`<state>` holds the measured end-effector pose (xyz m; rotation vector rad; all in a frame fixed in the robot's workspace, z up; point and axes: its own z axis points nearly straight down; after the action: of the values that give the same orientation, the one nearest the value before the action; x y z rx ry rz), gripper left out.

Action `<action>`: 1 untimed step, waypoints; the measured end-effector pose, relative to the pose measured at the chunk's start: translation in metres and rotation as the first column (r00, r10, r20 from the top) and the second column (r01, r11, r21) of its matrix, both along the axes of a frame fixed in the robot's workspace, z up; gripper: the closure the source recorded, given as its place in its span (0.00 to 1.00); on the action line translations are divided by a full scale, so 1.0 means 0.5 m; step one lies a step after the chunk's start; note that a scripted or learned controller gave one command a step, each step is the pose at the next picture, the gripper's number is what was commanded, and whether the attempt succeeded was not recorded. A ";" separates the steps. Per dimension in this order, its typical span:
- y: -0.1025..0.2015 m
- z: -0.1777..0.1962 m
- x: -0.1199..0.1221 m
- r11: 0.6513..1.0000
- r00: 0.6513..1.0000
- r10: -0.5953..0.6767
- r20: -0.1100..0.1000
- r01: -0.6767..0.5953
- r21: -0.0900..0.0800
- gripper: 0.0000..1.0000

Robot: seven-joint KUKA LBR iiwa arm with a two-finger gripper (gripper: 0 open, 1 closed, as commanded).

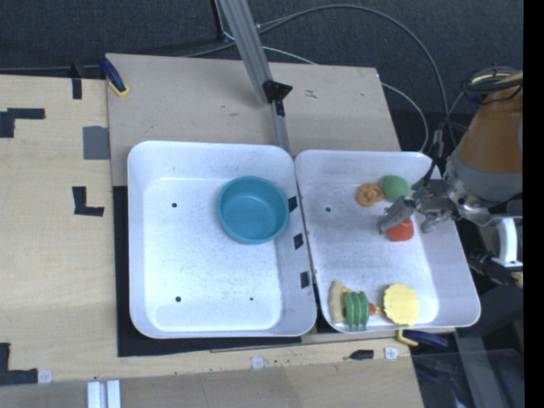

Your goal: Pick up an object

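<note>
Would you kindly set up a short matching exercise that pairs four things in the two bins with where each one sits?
Things:
1. blue bowl
2. yellow round piece
3. orange ring
4. tool

Places:
A. near edge of the right bin
B. over the red piece
C. left bin
D. beside the green ball

Pairs: 1-C, 2-A, 3-D, 4-B

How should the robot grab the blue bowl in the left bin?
Probably by the rim. The blue bowl sits upright and open, and looks too wide to take whole, so one finger would go inside the wall and one outside. Coming straight down on the rim's right side seems best: that side is nearest the arm, though it lies close to the left bin's wall.
</note>
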<state>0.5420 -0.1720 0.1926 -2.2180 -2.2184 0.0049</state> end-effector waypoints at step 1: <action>0.007 -0.098 0.016 1.000 1.000 0.001 0.000 -0.001 0.000 0.00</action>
<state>0.5498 -0.1686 0.1436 -2.2173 -2.2196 0.0044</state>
